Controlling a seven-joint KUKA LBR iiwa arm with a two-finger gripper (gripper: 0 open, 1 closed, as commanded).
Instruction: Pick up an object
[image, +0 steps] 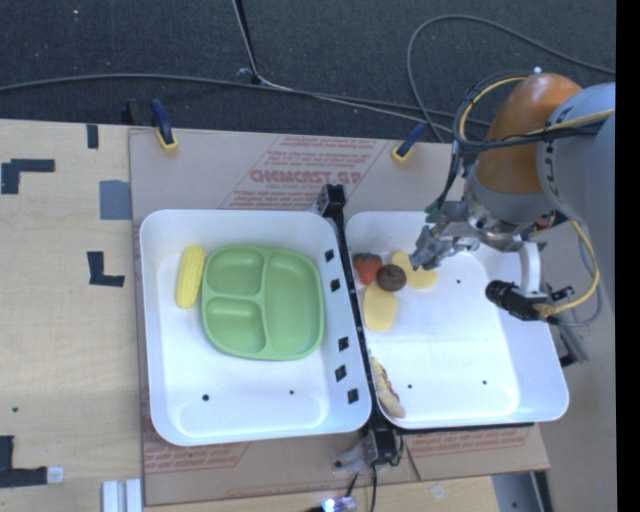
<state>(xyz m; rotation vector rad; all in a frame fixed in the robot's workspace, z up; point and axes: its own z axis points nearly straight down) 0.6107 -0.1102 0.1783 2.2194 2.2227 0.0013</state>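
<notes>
My gripper hangs over the back left of the right bin, right above a pale yellow piece. Beside it lie a brown round object, a red-orange object and a yellow rounded piece. A tan and white item rests against the right bin's front left wall. In the left bin lies a green divided plate with a yellow corn cob to its left. Nothing shows between the fingers.
A black divider clip strip runs between the two bins. Blue and yellow clamps hold the cardboard base at the back. Cables hang from the arm over the right bin's right side.
</notes>
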